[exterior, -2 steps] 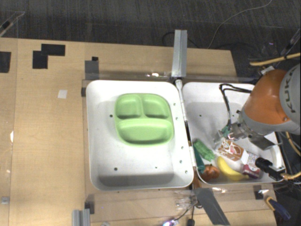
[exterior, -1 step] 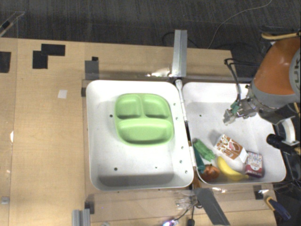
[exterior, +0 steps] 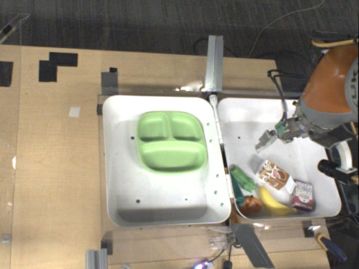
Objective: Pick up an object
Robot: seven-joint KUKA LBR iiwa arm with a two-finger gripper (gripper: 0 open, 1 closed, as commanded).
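From my remote desk: the gripper (exterior: pixel 268 139) hangs over the right bin (exterior: pixel 247 116), centre-right of frame — whether spread or pressed together, I cannot tell. Carton (exterior: pixel 274 176), banana (exterior: pixel 274 202) and box (exterior: pixel 303 195) crowd the lower right; green plate (exterior: pixel 170 140) sits left.

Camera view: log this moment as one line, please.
gripper: over right bin, holding nothing | banana, carton, purple box: lying at bin's near end | green tray: left bin
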